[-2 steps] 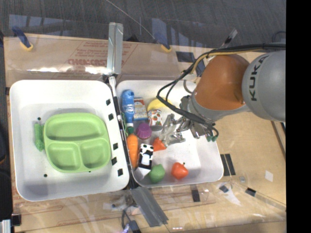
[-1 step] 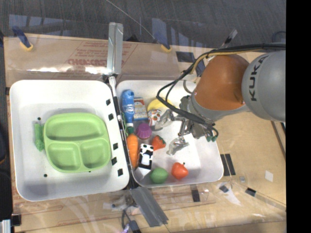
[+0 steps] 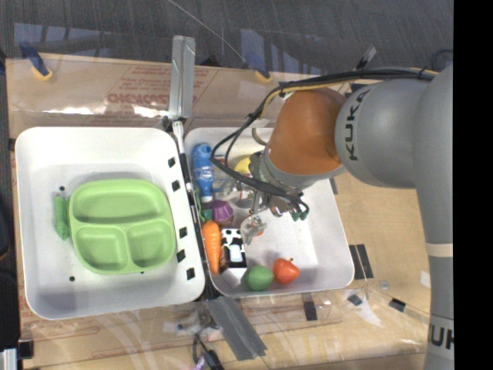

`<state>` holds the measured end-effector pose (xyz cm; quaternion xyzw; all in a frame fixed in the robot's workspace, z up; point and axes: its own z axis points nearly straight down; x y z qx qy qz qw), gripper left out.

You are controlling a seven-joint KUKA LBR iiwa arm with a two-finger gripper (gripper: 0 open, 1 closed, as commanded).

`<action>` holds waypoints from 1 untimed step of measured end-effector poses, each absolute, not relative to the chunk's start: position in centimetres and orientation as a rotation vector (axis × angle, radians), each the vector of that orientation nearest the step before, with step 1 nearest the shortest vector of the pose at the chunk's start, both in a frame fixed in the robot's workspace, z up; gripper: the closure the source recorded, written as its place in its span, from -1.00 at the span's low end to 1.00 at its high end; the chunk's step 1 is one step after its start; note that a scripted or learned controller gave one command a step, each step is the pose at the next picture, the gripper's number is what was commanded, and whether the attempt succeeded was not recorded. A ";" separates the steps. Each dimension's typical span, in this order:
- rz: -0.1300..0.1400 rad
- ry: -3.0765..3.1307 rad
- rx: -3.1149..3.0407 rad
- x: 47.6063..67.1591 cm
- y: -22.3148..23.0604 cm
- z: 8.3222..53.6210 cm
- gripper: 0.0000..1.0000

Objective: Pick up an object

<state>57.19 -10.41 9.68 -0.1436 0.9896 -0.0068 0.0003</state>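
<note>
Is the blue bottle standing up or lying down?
Lying down. The blue bottle rests on its side along the left wall of the right bin, stretched out lengthwise above the carrot.

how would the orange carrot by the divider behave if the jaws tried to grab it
The carrot is long and tapered, so it would probably slip toward its thin end. It looks like smooth, light plastic. Lying against the right bin's wall, it leaves little room for a grip.

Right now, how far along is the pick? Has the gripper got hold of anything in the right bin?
Done: the arm is over the right bin, gripper low among the items. In hand: nothing visibly between the fingers; their state is unclear. Left: the carrot, green fruit, red fruit and blue bottle all lie in the bin, so the grasp and lift remain. The green tray sits in the left bin.
</note>
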 end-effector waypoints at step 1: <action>-0.011 3.078 -0.615 58.6 -10.2 9.6 -1.00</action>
